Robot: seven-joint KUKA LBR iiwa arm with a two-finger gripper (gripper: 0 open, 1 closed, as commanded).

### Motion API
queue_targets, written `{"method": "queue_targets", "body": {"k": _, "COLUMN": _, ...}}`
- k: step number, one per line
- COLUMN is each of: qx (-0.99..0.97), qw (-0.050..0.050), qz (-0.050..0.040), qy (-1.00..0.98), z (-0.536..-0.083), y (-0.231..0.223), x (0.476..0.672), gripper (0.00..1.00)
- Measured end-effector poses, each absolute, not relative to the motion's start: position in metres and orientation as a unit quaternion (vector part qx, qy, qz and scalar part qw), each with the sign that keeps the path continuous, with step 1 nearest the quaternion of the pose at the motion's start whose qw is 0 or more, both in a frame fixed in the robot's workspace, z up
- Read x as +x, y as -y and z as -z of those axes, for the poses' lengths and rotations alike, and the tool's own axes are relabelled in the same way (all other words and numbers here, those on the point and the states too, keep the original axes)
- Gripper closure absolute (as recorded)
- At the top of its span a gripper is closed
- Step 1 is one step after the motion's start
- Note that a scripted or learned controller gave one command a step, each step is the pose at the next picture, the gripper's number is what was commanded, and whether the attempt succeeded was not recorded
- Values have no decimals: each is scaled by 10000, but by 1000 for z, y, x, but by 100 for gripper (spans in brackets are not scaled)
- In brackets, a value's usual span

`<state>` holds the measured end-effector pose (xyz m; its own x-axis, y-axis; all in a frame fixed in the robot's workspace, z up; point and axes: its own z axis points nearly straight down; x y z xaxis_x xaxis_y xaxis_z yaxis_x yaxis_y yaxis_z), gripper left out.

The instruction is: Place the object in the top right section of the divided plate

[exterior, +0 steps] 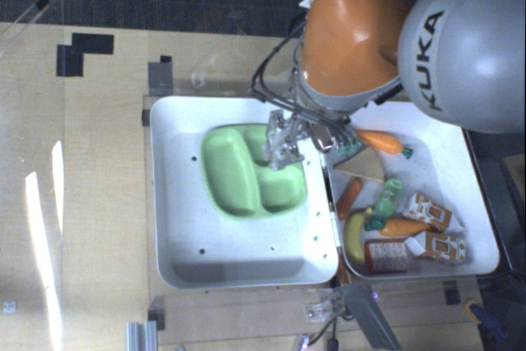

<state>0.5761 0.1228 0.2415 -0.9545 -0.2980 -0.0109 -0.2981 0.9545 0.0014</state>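
A light green divided plate (246, 174) lies in the left white bin (189, 251). My gripper (281, 145) hangs over the plate's upper right part, just above the ridge between sections. Nothing shows between its metal fingers (274, 136). The grey arm with its orange band (349, 33) covers the bin's back right corner and part of the plate's far rim.
The right bin (477, 201) holds several items: a carrot (382, 142), a second carrot (403, 227), a banana (353, 236), a green bottle (386, 200), a red sausage (348, 196) and printed packets (427, 214). Cables run behind the arm.
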Motion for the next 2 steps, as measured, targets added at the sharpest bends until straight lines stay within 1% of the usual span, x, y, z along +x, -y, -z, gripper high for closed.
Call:
{"method": "queue_targets", "body": {"k": 1, "qx": -1172, "qw": 55, "qz": 1, "qy": -9931, "z": -244, "y": 14, "x": 586, "gripper": 100}}
{"method": "queue_targets", "body": {"k": 2, "qx": -1749, "qw": 48, "qz": -7, "qy": -9846, "z": -198, "y": -36, "x": 585, "gripper": 100}}
